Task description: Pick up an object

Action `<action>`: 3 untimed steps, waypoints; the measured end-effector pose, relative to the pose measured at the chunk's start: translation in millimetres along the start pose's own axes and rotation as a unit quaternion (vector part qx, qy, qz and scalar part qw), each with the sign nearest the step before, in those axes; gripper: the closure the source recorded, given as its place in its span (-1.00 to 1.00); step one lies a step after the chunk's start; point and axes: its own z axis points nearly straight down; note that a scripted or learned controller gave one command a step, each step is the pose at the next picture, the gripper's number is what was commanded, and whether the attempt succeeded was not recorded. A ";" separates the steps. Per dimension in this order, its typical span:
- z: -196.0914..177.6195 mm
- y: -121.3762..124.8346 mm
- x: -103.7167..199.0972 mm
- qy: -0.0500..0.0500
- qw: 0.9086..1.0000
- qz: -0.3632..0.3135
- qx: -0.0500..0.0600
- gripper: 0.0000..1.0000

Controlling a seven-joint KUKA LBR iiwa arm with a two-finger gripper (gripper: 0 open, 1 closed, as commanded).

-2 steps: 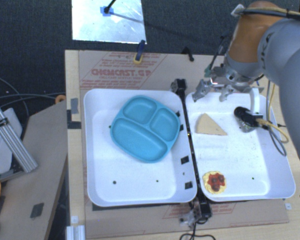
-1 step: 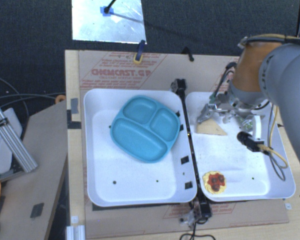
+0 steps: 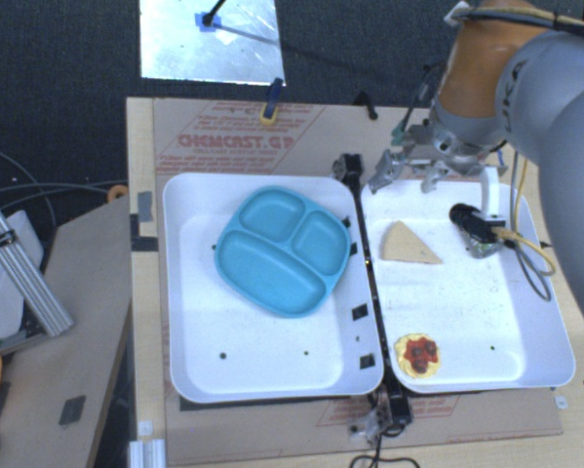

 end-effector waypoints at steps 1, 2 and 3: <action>112.1 -6.8 -54.4 -0.001 1.000 0.006 0.008 -1.00; -1.6 -0.1 37.8 0.001 1.000 -0.001 0.000 -1.00; -5.5 -1.4 32.7 0.000 1.000 0.002 0.003 1.00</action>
